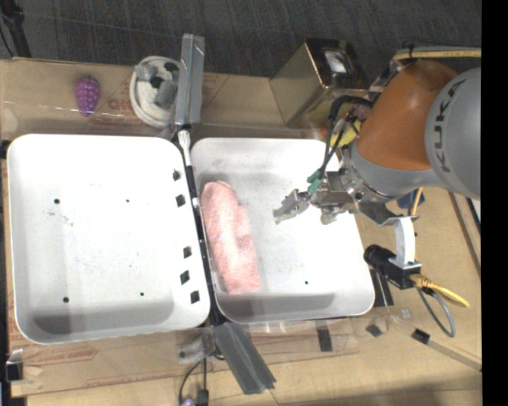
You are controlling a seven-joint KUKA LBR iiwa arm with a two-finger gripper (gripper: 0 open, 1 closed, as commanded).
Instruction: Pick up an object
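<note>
A long pink speckled object, soft-looking like a sponge or cloth roll, lies in the right bin against its left wall. My gripper hangs over the middle of that bin, to the right of the pink object and apart from it. Its metal fingers point left and nothing shows between them. The grey arm with its orange band reaches in from the right.
The left bin sits beside the right one, with a grey divider rail between them. Behind the bins on the cardboard lie a purple grape-like toy and a white cable coil. A metal box stands behind the right bin.
</note>
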